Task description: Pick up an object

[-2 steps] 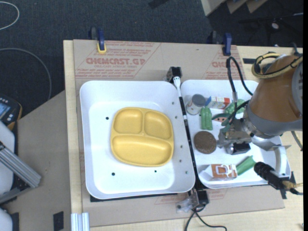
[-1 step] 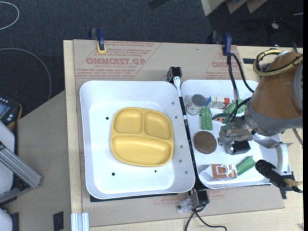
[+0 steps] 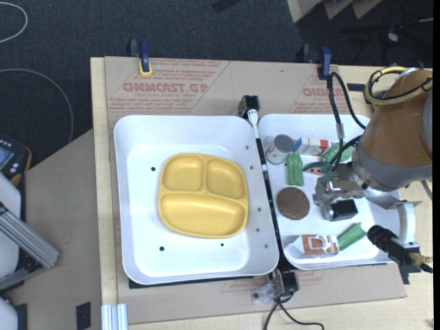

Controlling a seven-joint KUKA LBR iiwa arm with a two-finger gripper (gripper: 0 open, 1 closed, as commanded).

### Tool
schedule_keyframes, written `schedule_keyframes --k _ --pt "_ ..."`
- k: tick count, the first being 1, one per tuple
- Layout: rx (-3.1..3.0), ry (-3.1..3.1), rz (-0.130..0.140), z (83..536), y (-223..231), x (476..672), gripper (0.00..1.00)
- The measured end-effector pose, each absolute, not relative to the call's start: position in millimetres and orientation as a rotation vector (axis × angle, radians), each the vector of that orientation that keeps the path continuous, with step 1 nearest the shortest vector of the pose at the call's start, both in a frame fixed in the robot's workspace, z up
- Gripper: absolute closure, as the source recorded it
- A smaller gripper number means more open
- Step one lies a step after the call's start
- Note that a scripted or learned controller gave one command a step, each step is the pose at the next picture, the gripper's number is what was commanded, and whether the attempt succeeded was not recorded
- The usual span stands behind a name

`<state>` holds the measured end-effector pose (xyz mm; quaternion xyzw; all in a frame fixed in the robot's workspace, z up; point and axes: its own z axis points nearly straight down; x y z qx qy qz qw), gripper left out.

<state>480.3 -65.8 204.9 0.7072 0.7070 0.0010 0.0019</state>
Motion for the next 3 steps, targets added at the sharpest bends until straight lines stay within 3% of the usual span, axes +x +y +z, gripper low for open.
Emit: schedule_keyframes --k 1,2,3 --pt "2.217 2.217 0.005 215 -66 481.0 1.00" --pt "2.218 2.236 -0.003 183 12 478.2 1.00" --pt "2.212 2.212 0.020 333 -19 481.7 1.00"
